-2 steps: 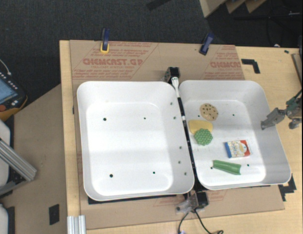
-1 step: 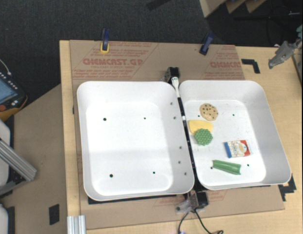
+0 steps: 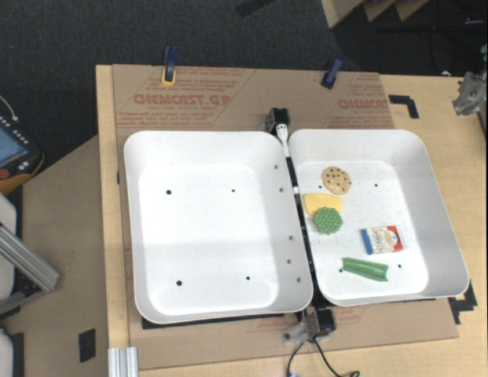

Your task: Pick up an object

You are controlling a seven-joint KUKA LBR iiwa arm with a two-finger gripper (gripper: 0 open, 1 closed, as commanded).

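Note:
The right bin holds several small objects. A round brown cookie lies near its middle back. A yellow wedge sits just in front of it, touching a bumpy green ball. To the right lies a small red, white and blue carton. A long green pod rests near the front wall. A grey metal part of my gripper shows at the view's right edge, behind the right bin and well away from all the objects, with nothing seen in it.
The left bin stands beside the right one, their rims meeting along a black hinge strip. Both rest on a brown cardboard sheet fastened with blue clamps. A metal rail lies at the far left.

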